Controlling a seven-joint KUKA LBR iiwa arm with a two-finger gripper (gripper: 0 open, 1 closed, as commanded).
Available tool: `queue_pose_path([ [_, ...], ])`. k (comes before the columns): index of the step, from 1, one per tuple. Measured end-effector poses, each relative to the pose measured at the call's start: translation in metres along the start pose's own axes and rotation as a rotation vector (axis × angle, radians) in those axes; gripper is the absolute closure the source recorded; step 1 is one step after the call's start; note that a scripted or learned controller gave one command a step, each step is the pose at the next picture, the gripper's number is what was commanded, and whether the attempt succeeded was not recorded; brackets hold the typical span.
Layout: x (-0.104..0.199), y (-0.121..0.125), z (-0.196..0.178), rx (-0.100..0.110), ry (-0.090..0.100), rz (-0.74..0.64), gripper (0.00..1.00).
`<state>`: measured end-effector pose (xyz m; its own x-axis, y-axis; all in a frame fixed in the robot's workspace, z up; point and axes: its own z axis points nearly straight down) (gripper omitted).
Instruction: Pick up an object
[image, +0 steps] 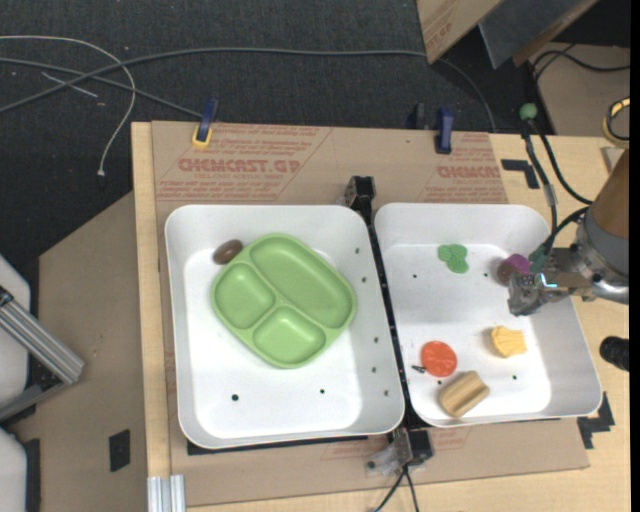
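Observation:
The right bin (420, 225) holds a green leafy piece (454, 257), a purple piece (514, 265), a yellow piece (508, 341), a red-orange round piece (438, 358) and a tan bread-like roll (463, 392). My gripper (524, 296) hangs at the bin's right side, just below the purple piece and above the yellow one. Nothing shows between its fingers.
The left bin (200, 330) carries a green three-part plate (284, 299) and a small brown piece (229, 251) at its upper left. A black clip (360, 189) sits between the bins at the back. Cables (70, 70) lie on the dark floor beyond the bench.

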<state>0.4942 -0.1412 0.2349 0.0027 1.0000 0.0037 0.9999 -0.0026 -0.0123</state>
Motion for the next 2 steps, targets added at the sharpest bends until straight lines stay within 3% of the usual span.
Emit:
queue_pose_path([
  [1,0.0,0.002,-0.005,-0.011,-0.002,-0.003,0.0],
  [2,0.002,-0.007,0.044,-0.009,-0.002,-0.002,0.0],
])
